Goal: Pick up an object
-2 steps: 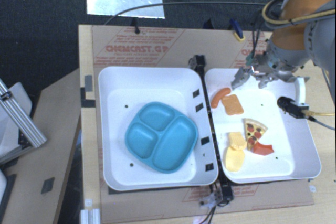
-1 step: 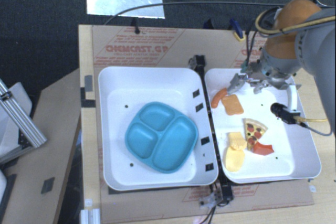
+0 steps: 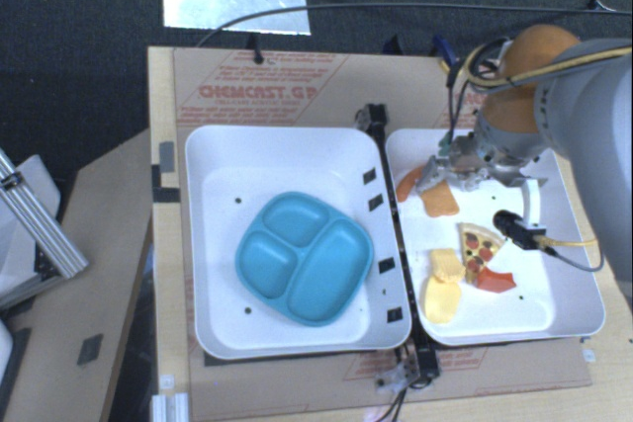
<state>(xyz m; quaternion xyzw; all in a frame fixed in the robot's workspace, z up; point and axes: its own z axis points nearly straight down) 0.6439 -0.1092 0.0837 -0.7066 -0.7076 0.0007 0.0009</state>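
1. Camera view: two shallow white bins stand side by side on the bench, and the right white bin (image 3: 579,311) is the landmark for all places here.
2. The grey arm with an orange band (image 3: 524,79) comes in over the far right corner of this bin, and its two-finger gripper (image 3: 450,165) is low over the far left part.
3. How far the jaws stand apart I cannot tell; nothing is clearly seen between them.
4. An orange flat food piece (image 3: 440,201) lies just under and beside the gripper.
5. A small toy pizza slice (image 3: 479,247) lies near the middle of the bin.
6. A yellow soft food piece (image 3: 443,287) lies in the near left part.
7. In the left white bin (image 3: 213,163) rests a blue plastic plate with three compartments (image 3: 305,257).
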